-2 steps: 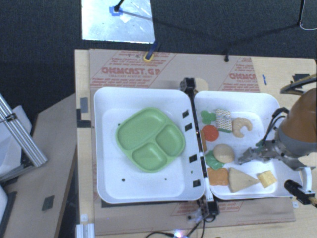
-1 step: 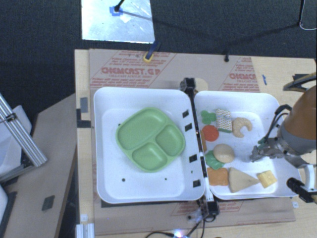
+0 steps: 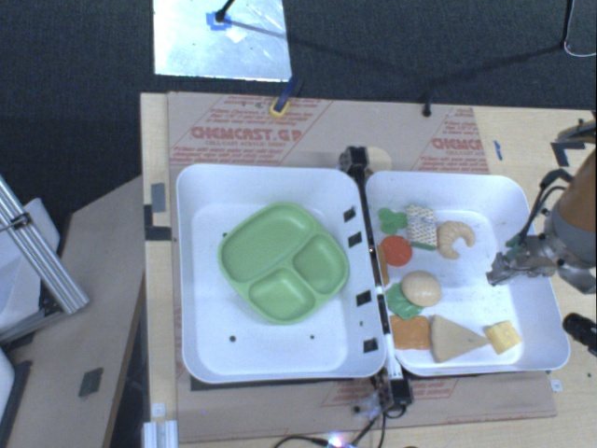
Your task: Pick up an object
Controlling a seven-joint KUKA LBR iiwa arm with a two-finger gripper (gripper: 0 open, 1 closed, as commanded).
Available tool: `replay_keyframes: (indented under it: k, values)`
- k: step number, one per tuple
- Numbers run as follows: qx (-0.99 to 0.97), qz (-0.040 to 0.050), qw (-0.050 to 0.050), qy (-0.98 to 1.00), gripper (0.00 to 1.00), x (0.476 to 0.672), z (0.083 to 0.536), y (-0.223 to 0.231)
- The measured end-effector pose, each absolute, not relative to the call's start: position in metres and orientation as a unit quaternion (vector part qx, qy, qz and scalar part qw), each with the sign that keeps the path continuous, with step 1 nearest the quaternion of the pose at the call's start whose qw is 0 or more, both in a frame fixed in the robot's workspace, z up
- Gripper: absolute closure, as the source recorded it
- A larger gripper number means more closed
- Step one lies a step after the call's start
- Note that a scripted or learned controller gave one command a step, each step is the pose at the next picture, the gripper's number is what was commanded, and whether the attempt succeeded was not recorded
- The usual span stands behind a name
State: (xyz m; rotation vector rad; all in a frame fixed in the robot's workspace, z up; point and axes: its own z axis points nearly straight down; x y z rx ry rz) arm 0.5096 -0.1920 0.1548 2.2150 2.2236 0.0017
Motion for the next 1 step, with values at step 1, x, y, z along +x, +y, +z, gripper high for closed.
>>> replay_keyframes:
  k: [1]
  values:
    - [0.706, 0.0011, 0.003, 0.709, 1.0, 0.5195, 0.2036, -0.1961]
